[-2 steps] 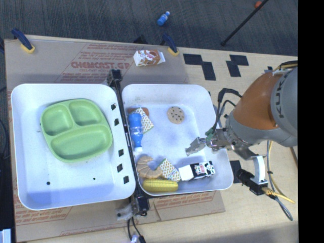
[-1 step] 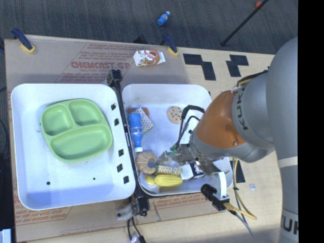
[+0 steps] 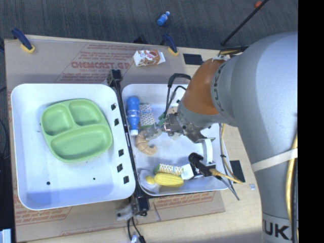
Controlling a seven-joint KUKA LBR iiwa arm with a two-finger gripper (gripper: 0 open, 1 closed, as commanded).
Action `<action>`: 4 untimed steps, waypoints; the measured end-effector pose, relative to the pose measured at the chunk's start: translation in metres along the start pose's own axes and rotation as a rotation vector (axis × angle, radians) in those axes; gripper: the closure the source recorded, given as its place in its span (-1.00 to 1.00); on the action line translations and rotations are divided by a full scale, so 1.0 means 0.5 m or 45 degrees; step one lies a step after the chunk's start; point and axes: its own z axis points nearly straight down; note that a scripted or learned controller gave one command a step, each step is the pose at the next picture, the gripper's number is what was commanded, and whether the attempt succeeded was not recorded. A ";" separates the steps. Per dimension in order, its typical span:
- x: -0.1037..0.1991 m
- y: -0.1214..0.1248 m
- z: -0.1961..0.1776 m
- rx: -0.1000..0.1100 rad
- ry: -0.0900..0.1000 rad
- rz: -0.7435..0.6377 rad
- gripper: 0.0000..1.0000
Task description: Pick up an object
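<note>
Grey arm (image 3: 253, 90) reaches into the right bin (image 3: 212, 184); its jaws (image 3: 163, 127) sit low near the bin's centre, their opening not discernible. Just left of them lie a mesh item (image 3: 146, 115), a blue bottle (image 3: 132, 114) and a tan croissant (image 3: 146, 146). Yellow corn (image 3: 168, 179) lies at the near wall. Left bin (image 3: 30, 186) carries a green tray (image 3: 77, 129).

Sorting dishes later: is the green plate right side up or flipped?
Right side up. The green plate lies in the left bin with its three hollow compartments facing the camera.
</note>
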 end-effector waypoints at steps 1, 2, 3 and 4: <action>0.004 0.189 0.001 -0.003 -0.001 0.001 -1.00; 0.006 0.190 -0.019 -0.002 -0.001 -0.009 1.00; 0.007 0.190 -0.018 -0.001 -0.001 -0.010 -1.00; -0.003 0.193 -0.006 -0.008 0.003 -0.004 -1.00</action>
